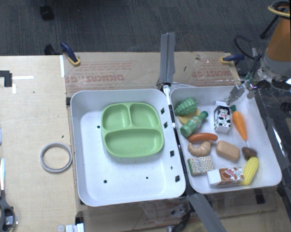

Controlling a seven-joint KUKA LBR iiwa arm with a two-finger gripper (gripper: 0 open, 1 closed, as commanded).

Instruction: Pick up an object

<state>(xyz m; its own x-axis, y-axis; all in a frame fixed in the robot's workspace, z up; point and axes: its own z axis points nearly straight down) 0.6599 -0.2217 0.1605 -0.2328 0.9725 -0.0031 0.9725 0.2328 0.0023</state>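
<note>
Orange-banded and grey, the arm [281, 44] comes in from the upper right corner and slants down toward the right bin [268, 177], its wrist bent so the gripper [235, 95] points down and to the left over the bin's far right corner. The fingers are small and dim against the white wall; whether they stand wide or narrow cannot be told, and nothing shows between them.

Just below the gripper stands a milk carton [223, 117] with black cow spots, near the tips but apart from them. Beside the carton, slightly right of the gripper, lies a carrot [240, 125]. Down and left of the gripper sit a green leafy vegetable [186, 106] and a green bottle [193, 124]. Farther below are a sausage [203, 137], a croissant [200, 148], a bread roll [227, 151], a corn cob [251, 169] and a flat juice box [226, 176].

Well to the gripper's left, the left bin [90, 183] bears a green divided plate [132, 129].
</note>
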